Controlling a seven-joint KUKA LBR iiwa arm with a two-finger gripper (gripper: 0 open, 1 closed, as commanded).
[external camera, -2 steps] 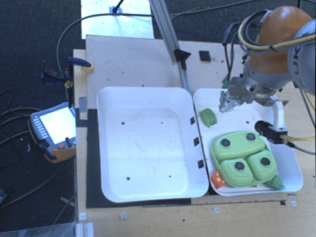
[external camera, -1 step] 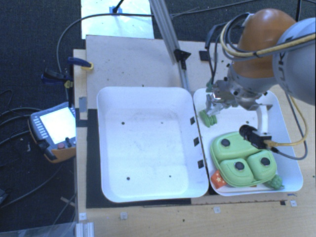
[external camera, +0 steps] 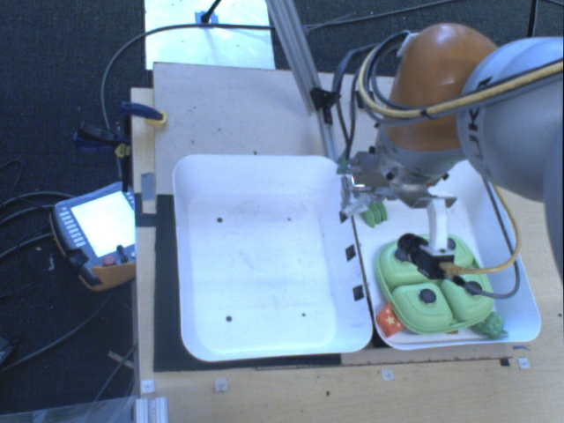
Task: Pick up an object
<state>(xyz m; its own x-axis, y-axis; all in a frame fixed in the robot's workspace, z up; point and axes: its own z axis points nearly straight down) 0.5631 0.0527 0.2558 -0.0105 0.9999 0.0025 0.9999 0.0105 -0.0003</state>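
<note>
Gripper [external camera: 355,199]: low over the wall between left bin [external camera: 256,263] and right bin [external camera: 527,300], at the back.
Grip: open or closed, can't tell from here.
Green piece [external camera: 376,213]: right bin, just beside gripper.
Green toy [external camera: 423,302]: right bin, front.

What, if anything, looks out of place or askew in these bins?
Nothing spilled or damaged. The large green toy lies at a slant in the right bin, overlapping an orange piece at its front left corner.
</note>
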